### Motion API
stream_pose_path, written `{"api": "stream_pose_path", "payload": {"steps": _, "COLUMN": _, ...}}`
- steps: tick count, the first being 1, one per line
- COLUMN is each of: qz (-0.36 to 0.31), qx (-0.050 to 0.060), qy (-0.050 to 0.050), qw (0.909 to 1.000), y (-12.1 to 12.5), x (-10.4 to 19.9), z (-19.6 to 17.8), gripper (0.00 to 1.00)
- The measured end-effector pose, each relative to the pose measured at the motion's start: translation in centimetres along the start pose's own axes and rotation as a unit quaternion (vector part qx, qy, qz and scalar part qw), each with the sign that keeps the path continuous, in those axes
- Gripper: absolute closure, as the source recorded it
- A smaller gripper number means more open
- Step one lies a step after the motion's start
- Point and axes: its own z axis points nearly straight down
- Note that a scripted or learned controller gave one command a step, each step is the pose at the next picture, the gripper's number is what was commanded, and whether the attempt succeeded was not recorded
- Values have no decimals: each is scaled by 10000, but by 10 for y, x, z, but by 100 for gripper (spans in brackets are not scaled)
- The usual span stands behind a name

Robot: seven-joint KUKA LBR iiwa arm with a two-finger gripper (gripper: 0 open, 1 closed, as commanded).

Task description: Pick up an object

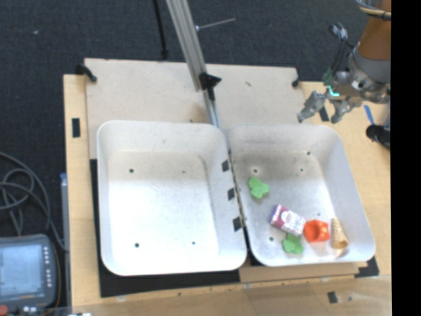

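— How far along were we with the pick at that moment?

— Barely started, as we judged it. The end effector [323,108] hung above the far right corner of the right bin [350,176], over the rim rather than over the objects. Its fingers looked spread, with nothing between them. Nothing was lifted; everything we could have taken lay on the bin floor.

— So what was left?

— All of it: we had to travel toward the near end of the bin, come down over one object, close on it and lift.

— Where were the candidates?

— All in the right bin. A green piece [258,189] lay by itself near the middle, close to the wall shared with the left bin [112,176]. The rest clustered at the near end: a small purple and white carton [287,220], a second green piece [293,245] just beside it, an orange piece [316,231] touching or nearly touching the carton, and a tan cone [338,234] at the right.

— Which way did the carton lie?

— On its side, we thought, with its long axis running diagonally from far-left to near-right. The cone's long axis ran roughly far to near; we could not tell which end was the tip.
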Motion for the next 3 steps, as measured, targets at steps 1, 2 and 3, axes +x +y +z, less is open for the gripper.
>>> {"api": "stream_pose_path", "payload": {"steps": 1, "qz": -16, "qx": -19, "qy": -21, "qw": 10000, "y": 1, "x": 0, "z": -4, "gripper": 0}}
{"api": "stream_pose_path", "payload": {"steps": 2, "qz": 8, "qx": 1, "qy": -14, "qw": 10000, "y": 0, "x": -9, "z": 57, "gripper": 0}}
{"api": "stream_pose_path", "payload": {"steps": 3, "qz": -10, "qx": -7, "qy": -14, "qw": 10000, "y": -1, "x": -7, "z": 99, "gripper": 0}}
